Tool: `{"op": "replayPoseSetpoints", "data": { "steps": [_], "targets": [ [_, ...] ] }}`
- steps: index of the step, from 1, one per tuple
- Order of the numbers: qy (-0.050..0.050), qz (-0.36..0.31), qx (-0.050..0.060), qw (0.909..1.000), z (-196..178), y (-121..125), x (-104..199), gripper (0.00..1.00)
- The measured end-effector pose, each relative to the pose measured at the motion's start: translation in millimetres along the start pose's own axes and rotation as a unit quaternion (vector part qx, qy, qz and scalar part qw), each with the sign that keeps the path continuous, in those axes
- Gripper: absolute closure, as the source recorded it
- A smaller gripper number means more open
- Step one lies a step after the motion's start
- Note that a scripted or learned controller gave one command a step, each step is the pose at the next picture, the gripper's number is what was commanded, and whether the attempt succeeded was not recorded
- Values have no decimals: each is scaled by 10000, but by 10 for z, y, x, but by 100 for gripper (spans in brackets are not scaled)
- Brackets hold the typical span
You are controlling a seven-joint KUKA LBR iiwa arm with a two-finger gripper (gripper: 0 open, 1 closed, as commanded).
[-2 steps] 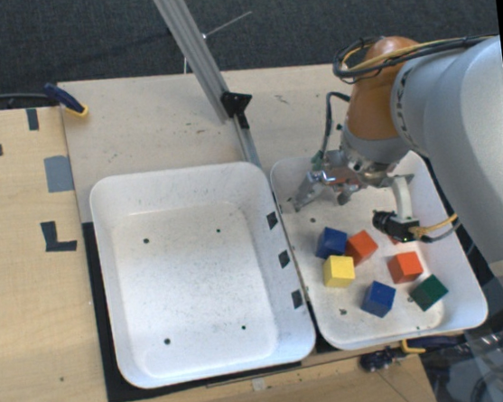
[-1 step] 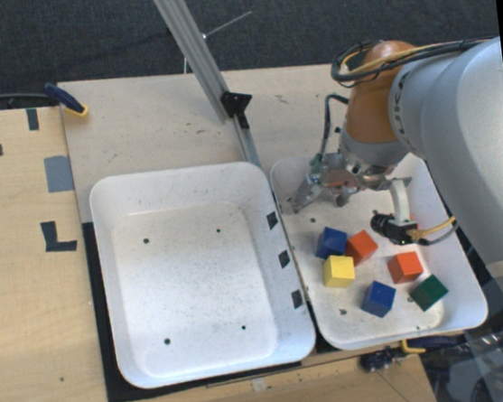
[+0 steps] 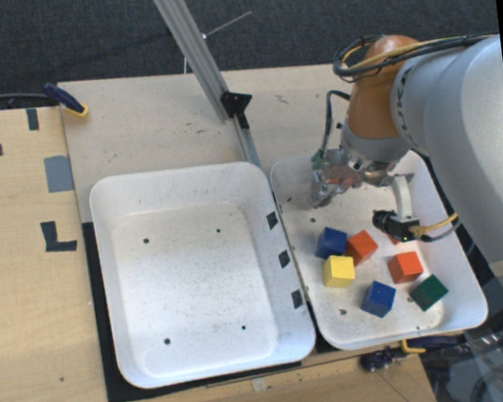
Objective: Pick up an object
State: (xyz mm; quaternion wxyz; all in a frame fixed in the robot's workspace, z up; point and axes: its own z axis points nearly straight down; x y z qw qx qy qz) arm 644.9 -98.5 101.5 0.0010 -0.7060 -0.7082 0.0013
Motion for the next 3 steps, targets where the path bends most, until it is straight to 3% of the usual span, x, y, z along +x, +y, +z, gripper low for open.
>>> {"op": "replayPoseSetpoints", "data": {
  "steps": [3],
  "targets": [
    [0, 5, -39, 10000, -1337, 119, -36, 100]
  ]
}}
